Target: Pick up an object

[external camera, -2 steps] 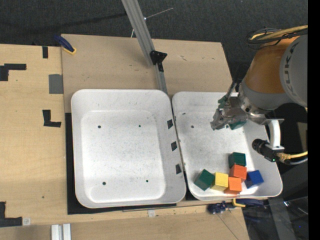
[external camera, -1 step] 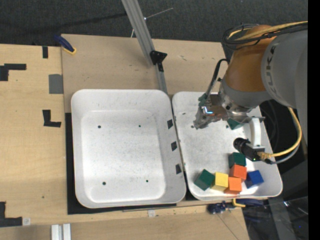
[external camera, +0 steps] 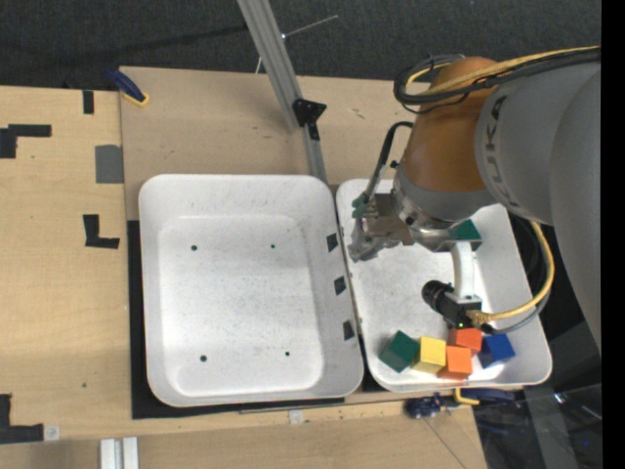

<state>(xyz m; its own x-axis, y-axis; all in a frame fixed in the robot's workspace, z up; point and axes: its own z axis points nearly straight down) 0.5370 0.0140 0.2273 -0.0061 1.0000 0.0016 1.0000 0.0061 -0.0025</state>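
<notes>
Camera view, looking down at a slant: I see two shallow white bins side by side on the wooden bench. The left bin (external camera: pixel 239 291) has a bare speckled floor with a few small dark dots. The right bin (external camera: pixel 400 291) is where my arm (external camera: pixel 488 135) has reached in from the right, its grey body and orange band covering much of the bin's upper half.

The gripper (external camera: pixel 363 231) sits low over the upper left part of the right bin, close to the wall shared with the left bin. From this angle its metal parts blur together, and I cannot tell how it is set or whether anything is caught in it.

The objects to pick lie in a cluster at the near edge of the right bin, well apart from the gripper. From left to right I make out a green block (external camera: pixel 398 350), a yellow block (external camera: pixel 431 353) touching it, an orange block (external camera: pixel 460 359) against the yellow one, and a blue block (external camera: pixel 497 348) at the right end. A second orange piece (external camera: pixel 470 338) sits just behind them. A teal block (external camera: pixel 467 231) peeks out beside the arm, higher in the bin.

A slanted metal pole (external camera: pixel 278 57) crosses the top of the bench.
</notes>
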